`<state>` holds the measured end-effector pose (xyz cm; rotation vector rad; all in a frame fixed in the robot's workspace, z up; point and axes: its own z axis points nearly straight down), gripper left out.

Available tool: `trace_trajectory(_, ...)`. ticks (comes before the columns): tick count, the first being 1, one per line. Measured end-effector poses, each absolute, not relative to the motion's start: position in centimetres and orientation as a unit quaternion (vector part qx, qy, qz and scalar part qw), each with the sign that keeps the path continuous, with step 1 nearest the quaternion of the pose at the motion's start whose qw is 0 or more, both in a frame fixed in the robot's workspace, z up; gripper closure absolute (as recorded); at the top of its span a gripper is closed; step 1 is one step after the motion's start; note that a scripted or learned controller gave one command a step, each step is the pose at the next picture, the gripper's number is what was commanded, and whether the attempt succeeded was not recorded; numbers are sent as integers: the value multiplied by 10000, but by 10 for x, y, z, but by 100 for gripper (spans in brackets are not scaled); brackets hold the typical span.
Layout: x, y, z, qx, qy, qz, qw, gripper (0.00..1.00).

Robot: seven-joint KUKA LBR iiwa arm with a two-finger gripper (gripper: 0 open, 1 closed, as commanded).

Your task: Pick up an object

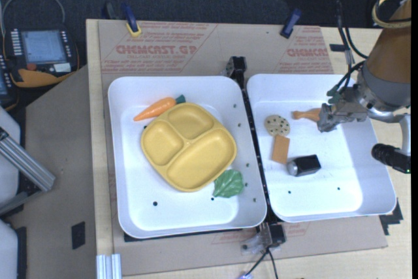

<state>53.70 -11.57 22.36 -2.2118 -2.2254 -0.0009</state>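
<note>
The arm reached in from the right over the right bin [366,202], and its gripper [328,119] stood low above the far part of that bin. Whether the hand was released or clenched could not be told from this view; nothing was seen held in it.

The nearest candidate for pickup was a small tan toy drumstick [304,115], lying on the bin floor just to the left of the gripper, close enough that contact could not be ruled out. Three further objects lay left of and nearer than the gripper: a round cookie [277,124] with dark chips, an orange-brown rectangular block [281,149] just beside it on the near side, and a dark cylindrical object [304,165] nearer again.

The left bin [124,160] held a yellow compartment plate [188,146], a toy carrot [155,108] at its far-left edge and a green leaf [228,183] at its near-right edge.

Judgement: the step in hand appeared to be the approach to the drumstick. To do it well, the hand should be centred over the thicker end, aligned across the short axis, and brought fully to the bin floor before closing. A flat, small item may slip out sideways; a straight lift would confirm the hold.
</note>
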Motion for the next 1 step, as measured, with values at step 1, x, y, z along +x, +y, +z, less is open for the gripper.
trace_trajectory(1,540,-72,224,-7051,-7091,-2,17,100)
